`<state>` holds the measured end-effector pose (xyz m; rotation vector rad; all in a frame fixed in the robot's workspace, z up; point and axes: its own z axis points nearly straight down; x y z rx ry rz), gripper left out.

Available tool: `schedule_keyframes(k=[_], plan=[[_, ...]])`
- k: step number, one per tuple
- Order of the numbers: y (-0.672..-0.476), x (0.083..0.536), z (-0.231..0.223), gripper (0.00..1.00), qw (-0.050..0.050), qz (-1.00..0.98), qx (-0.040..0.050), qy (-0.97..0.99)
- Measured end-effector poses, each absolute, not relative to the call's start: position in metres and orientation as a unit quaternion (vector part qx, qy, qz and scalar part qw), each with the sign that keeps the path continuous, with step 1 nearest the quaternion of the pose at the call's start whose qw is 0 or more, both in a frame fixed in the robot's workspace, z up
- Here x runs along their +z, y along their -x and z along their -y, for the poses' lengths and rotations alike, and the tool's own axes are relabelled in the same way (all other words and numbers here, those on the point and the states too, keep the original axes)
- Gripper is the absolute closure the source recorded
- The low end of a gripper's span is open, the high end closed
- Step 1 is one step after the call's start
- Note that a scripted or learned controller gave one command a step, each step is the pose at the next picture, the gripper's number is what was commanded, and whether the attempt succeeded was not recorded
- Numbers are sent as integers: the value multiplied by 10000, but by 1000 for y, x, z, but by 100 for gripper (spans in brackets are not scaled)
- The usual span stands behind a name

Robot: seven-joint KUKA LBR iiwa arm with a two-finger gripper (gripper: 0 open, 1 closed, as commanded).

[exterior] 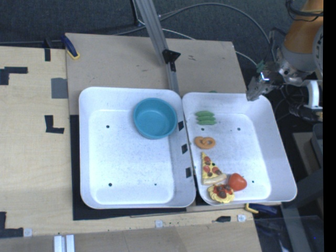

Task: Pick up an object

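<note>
Hovering at the right bin's [273, 140] far corner, our gripper [254, 92] carries nothing that we can see; its finger state we cannot tell. The green pea pods [205, 118] lie toward eight o'clock, long axis running three to nine

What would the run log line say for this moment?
arm: gripper above right bin's far corner | held: nothing seen | right bin: pea pod, pretzel, pizza slice, tomato | left bin: blue bowl

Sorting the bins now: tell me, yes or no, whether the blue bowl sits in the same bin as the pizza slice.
No: the blue bowl sits in the left bin, the pizza slice in the right bin.
</note>
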<state>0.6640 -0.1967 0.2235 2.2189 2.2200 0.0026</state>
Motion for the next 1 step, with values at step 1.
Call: schedule_keyframes(k=[1], plan=[[-664, 267, 202, 100, 13, -7074, 7, -7068]])
